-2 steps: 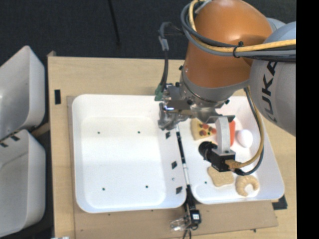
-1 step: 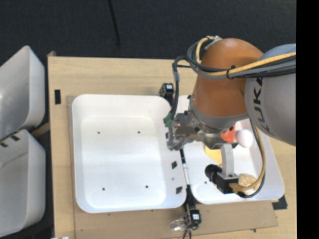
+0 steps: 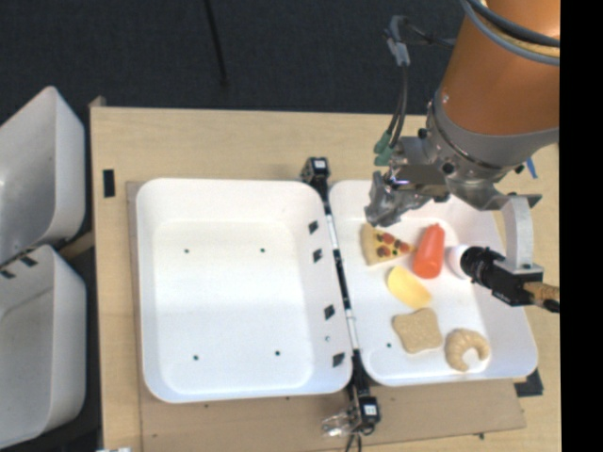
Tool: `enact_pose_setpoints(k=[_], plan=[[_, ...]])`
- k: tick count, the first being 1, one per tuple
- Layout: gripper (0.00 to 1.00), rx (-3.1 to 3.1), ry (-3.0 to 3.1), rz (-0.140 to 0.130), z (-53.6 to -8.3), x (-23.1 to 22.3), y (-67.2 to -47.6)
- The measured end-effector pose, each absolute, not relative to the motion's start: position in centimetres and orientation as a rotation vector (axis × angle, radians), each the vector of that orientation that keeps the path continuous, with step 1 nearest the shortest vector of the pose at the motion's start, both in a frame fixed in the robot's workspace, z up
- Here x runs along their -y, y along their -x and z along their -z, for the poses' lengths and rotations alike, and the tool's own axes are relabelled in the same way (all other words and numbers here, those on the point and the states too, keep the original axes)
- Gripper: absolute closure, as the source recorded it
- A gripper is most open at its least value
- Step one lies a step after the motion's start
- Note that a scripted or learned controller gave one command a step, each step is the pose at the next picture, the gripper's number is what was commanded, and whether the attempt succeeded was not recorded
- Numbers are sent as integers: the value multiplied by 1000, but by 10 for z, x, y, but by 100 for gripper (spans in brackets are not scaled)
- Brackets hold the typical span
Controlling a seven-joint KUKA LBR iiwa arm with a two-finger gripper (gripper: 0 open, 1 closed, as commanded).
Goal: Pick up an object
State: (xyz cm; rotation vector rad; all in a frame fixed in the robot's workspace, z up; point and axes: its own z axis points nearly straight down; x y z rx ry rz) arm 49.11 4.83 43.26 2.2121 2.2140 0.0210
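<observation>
Right bin (image 3: 509, 361) holds all the candidate objects, clustered mid-bin. Pizza slice (image 3: 383, 245) lies nearest the divider, just under the gripper (image 3: 384, 211). Orange carrot-like piece (image 3: 429, 250) sits just right of the pizza, upright-ish and tilted. Yellow wedge (image 3: 409, 288) (cheese or lemon, cannot tell which) lies below both, touching or nearly touching the carrot's lower end. Bread slice (image 3: 417, 330) is below the wedge; croissant (image 3: 467, 347) just beside the bread, toward the bin's lower right corner.

Gripper hangs over the upper left of the right bin, tips close above the pizza's top edge. Finger opening: cannot tell, dark and blurred. Nothing visibly held.

Left bin (image 3: 160, 252) adjoins; both rest on the wooden bench (image 3: 236, 139).
</observation>
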Motion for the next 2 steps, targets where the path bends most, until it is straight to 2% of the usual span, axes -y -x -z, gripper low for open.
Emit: enact_pose_setpoints(k=[1, 2], plan=[[100, -2227, -2215, -2, -427, -88, -490], [100, -2218, -2229, 12, -346, -31, -489]])
